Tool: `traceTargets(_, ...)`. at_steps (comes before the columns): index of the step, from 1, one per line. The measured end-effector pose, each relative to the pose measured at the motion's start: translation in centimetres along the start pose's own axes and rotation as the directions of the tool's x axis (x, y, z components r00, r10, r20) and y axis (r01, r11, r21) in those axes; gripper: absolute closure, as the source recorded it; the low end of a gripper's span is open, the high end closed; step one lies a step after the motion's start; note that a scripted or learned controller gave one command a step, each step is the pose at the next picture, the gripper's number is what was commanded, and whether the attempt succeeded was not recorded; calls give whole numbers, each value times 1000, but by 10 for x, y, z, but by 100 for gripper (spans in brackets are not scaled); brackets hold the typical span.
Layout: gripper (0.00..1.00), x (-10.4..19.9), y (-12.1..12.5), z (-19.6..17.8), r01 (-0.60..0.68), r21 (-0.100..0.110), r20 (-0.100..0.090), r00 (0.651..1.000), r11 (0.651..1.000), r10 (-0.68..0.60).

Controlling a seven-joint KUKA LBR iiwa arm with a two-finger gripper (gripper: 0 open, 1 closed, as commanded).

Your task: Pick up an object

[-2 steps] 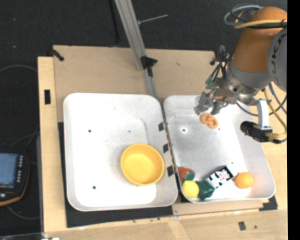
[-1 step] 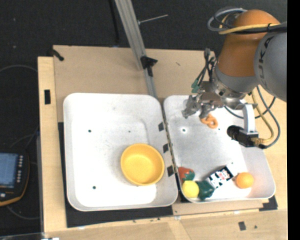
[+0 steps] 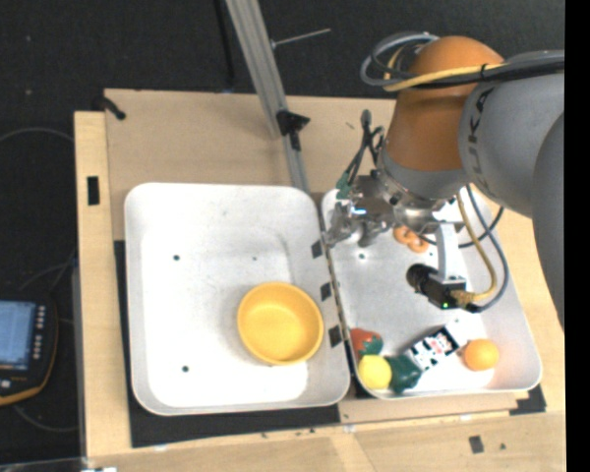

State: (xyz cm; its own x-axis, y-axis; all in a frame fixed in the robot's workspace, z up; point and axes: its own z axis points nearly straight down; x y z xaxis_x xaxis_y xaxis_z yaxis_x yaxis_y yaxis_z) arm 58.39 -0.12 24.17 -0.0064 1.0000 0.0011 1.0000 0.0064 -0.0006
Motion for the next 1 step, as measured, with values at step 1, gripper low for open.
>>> traceTargets(1, 100, 48, -26, 7, 0, 0, 0, 1000, 1000, 0)
